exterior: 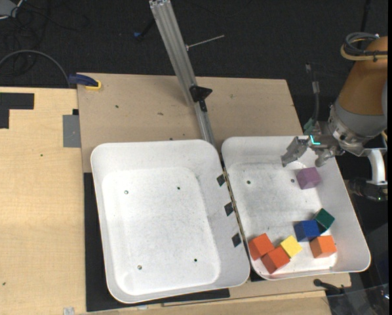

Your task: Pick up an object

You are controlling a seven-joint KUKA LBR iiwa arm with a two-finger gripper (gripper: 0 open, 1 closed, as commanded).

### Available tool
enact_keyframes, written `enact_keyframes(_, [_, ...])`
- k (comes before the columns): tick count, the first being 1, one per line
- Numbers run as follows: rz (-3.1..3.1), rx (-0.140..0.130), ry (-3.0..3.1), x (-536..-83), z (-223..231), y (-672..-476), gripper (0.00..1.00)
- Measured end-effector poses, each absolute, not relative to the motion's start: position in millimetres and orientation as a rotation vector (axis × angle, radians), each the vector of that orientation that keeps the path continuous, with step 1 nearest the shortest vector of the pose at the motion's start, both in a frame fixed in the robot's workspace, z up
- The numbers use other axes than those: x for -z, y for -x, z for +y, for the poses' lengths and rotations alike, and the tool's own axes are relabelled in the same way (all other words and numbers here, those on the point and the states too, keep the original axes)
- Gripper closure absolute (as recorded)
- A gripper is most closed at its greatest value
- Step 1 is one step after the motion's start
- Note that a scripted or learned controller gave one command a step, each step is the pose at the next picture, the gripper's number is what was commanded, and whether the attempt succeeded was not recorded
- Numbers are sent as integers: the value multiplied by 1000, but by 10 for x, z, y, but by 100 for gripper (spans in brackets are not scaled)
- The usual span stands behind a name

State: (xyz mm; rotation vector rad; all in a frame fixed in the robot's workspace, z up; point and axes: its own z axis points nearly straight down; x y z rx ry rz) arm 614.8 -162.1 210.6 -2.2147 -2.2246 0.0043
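Observation:
My gripper (306,156) hangs over the far right part of the right bin (268,151), its fingers (293,152) spread open with nothing between them. A purple cube (307,177) lies on the bin floor just below and in front of the fingertips, apart from them. At the near right corner of the same bin sits a cluster of blocks: a green one (325,218), a blue one (307,230), a yellow one (291,246), an orange one (323,245) and two red-orange ones (261,245) (276,259).
The left bin (156,151) lies beside the right one, joined by black clips (228,208). A slanted aluminium bar (180,58) rises behind the bins. The grey and orange arm (363,94) stands at the right edge.

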Motion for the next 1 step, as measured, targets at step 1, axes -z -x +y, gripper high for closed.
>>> enact_keyframes(1, [-2214,-6,2220,-1821,-1490,-5835,0])
